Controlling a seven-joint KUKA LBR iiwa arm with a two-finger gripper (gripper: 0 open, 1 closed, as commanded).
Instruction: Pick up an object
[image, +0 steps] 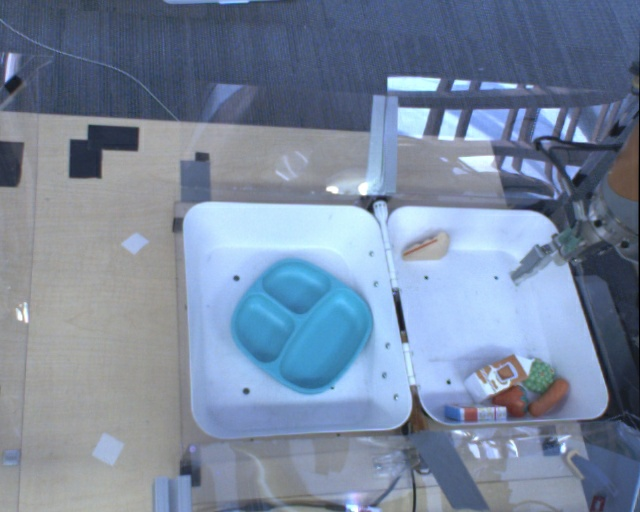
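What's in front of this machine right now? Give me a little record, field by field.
left bin: holds a blue divided plate
right bin: a hot-dog toy near its far left corner; a pile of small toy food items at its near right corner
gripper: over the right bin's far right side, nothing seen in it

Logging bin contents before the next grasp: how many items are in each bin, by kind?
Blue divided plate, left bin: 1
Hot dog bun, right bin: 1
Small carton: 1
Green piece: 1
Red-orange sausage-like pieces: 2
Small tube: 1
Total: 7
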